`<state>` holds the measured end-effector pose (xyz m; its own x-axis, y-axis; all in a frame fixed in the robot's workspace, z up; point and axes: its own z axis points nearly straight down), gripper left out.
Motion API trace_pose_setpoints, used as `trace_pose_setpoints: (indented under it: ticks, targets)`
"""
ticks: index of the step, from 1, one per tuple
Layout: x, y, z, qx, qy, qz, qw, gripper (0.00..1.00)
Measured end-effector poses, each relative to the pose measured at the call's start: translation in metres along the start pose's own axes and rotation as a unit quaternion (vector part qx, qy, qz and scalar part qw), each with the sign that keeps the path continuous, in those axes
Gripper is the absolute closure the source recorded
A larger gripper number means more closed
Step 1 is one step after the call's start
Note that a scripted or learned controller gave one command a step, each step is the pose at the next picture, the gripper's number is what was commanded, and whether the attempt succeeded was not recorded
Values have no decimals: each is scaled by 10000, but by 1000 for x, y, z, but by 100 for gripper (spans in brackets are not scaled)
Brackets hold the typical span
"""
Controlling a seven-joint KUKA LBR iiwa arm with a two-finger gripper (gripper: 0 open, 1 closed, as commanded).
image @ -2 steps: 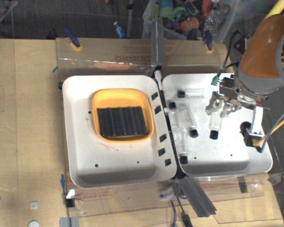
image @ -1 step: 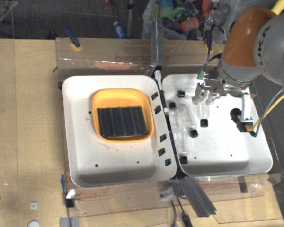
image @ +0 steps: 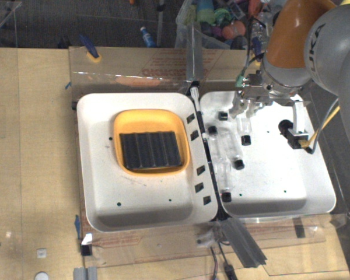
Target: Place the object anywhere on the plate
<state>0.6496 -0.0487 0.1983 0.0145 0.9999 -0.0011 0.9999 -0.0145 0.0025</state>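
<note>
Grey with a single orange band, the one arm (image: 306, 34) reaches down to the right of the plate (image: 149, 116), and its one gripper (image: 244, 108) hangs over the upper left part of the right bin (image: 280, 179), well apart from the plate. Whether the gripper is open or closed I cannot tell, as its lower end is pale and blends with the white floor beneath it; nor can I tell whether it has hold of anything. Around it, still right of the plate, I count about five small black marks (image: 238, 164) scattered on the floor of the right bin. A black fitting (image: 287, 130) with a yellow cable sits farther right of the plate, under the arm. Two white bins lie side by side, and the plate lies in the left bin (image: 99, 174). It is yellow-orange, with rounded corners, a little above that bin's middle. One dark ribbed object (image: 150, 149), rectangular with about five ridges, lies flat on the plate, inside its rim and towards its lower half. Beyond the plate's upper right, past the wooden bench (image: 29, 127), stands one clear crate (image: 227, 10) of coloured toys.
</note>
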Motion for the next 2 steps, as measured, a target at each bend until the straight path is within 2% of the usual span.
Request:
trace_pose_setpoints:
  ticks: [1, 2]
  targets:
    - [0, 18, -21, -2, -3, -355, 9994, 100]
    - [2, 17, 14, 27, 8, -822, 9966, 100]
